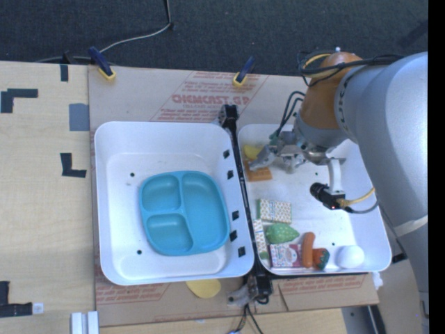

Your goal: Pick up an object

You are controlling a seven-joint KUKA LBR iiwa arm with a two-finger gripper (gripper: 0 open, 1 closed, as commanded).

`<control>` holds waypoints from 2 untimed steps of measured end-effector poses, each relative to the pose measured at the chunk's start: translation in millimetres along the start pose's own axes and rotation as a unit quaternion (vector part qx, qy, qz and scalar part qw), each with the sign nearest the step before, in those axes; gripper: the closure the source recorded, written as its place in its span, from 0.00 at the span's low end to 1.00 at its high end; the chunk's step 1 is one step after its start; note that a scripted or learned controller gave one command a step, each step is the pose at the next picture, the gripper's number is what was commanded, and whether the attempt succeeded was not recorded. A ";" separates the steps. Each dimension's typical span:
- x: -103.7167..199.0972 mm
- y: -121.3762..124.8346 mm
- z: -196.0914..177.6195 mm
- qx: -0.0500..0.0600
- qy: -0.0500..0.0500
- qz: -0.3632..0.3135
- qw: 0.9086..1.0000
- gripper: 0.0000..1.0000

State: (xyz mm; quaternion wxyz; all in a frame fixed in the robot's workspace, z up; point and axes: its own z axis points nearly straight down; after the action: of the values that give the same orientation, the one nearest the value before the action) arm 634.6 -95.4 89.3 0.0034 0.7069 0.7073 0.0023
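Note:
My gripper hangs low over the far left part of the right bin, reaching in from the right under the orange band. Just below its fingertips lies a small orange block, with a yellow piece beside it toward the bin's back corner. Nothing shows between the fingers. Nearer the front of that bin lie a patterned green-and-tan packet, a green item, a red-and-white packet, an orange carrot-like toy and a white ball.
The left bin holds a blue divided tray. A black divider with clips runs between the bins. A yellow disc lies on the cardboard in front of the left bin. The arm's bulk covers the right bin's far right side.

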 end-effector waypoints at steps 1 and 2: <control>-7.2 35.1 0.8 0.004 0.002 -0.001 1.000 0.00; -6.2 34.2 -10.3 0.009 0.003 -0.002 1.000 1.00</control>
State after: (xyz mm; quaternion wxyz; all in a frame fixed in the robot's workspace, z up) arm 668.8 -101.6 99.9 -0.0054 0.7055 0.7086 -0.0022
